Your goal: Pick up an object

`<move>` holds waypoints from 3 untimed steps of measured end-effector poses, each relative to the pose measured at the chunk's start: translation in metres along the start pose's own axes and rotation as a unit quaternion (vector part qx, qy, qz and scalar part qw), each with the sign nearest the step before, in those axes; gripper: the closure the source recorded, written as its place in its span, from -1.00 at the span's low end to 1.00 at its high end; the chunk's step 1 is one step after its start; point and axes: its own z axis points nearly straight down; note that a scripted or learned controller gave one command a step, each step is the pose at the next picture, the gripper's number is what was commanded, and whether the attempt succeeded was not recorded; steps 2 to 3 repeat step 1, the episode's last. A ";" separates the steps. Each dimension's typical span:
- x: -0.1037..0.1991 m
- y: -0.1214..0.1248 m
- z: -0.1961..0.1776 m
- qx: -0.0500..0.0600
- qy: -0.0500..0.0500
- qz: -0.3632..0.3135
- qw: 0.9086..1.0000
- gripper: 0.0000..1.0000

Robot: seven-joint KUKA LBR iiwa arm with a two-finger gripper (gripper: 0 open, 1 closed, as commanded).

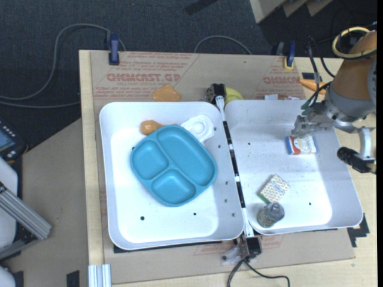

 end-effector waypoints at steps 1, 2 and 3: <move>0.000 0.000 0.001 0.001 0.000 0.000 1.000 -1.00; 0.000 0.000 0.001 0.001 0.000 0.000 1.000 -1.00; 0.000 0.000 0.001 0.001 0.000 0.000 1.000 -1.00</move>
